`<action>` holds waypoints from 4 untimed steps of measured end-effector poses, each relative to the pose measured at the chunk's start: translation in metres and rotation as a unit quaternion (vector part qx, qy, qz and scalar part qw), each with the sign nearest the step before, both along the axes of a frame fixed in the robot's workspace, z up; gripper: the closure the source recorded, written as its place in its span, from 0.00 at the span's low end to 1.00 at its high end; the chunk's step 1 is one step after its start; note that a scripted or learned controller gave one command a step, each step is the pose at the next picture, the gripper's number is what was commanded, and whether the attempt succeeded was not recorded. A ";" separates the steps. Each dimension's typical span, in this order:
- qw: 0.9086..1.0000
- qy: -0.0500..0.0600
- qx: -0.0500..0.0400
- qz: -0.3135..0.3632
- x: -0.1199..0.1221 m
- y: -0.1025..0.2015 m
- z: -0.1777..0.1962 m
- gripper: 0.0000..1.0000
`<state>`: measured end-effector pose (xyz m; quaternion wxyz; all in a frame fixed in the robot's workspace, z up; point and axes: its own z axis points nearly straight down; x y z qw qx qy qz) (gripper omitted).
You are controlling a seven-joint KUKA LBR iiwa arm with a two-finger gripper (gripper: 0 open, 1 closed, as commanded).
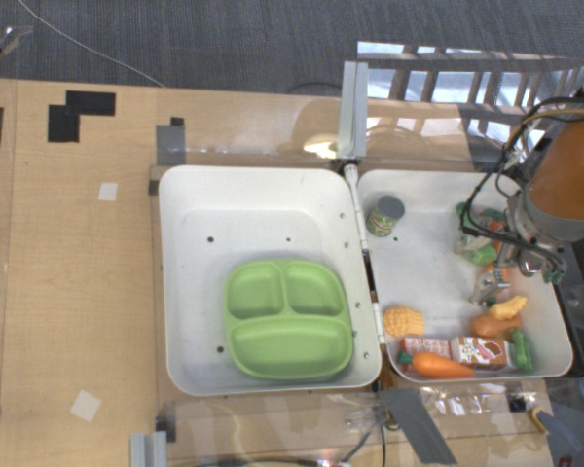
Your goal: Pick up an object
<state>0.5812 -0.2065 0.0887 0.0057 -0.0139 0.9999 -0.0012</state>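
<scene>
Hovering low over the right bin [565, 353], the gripper [498, 282] sits at its far right side above a small clutter of toy food; whether anything is clamped there cannot be told. Nearest candidates are the yellow piece [509, 307] and green piece [479, 254] just beside it, with the carrot [440, 365], box [464, 350], corn [403, 320] and can [383, 214] further left. Best bet, in my judgement: centre over one isolated item, descend straight, avoid the bin wall.
</scene>
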 end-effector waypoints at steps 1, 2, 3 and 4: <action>0.998 0.007 0.002 -0.070 0.088 0.002 0.003 0.00; 0.997 0.000 0.001 -0.076 0.037 0.012 -0.001 0.00; 0.995 -0.001 0.001 -0.097 0.007 0.028 0.000 0.00; 0.996 -0.009 0.000 -0.094 0.012 0.029 0.016 1.00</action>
